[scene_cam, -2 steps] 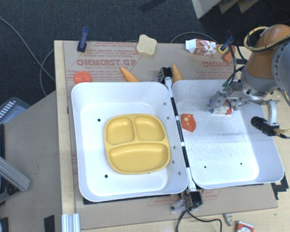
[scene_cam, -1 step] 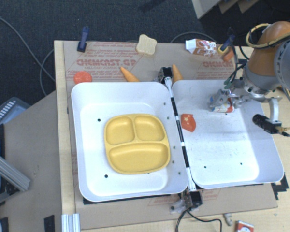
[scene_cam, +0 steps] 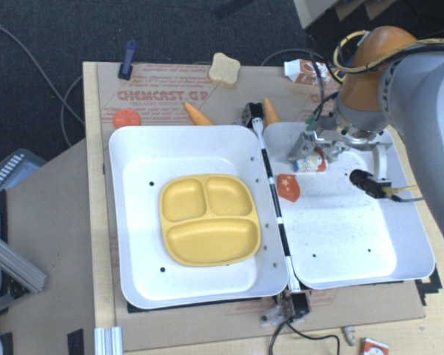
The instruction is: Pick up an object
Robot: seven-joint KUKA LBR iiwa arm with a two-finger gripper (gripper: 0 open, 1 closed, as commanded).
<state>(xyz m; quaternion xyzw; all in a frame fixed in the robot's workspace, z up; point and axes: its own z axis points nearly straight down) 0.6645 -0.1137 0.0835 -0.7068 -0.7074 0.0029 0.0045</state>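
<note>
The hand sits low in the right bin, and whether it grips anything cannot be told. One small red-orange object lies just beside it, near the divider. One yellow three-compartment tray fills the left bin. The desk beyond carries one bread slice.

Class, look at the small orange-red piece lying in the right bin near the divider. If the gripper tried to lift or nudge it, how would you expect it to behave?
The orange-red piece looks small and rounded, so it is probably light and may roll or skid on the smooth white right bin if nudged. Its glossy surface suggests it could slip from a pinch.
</note>
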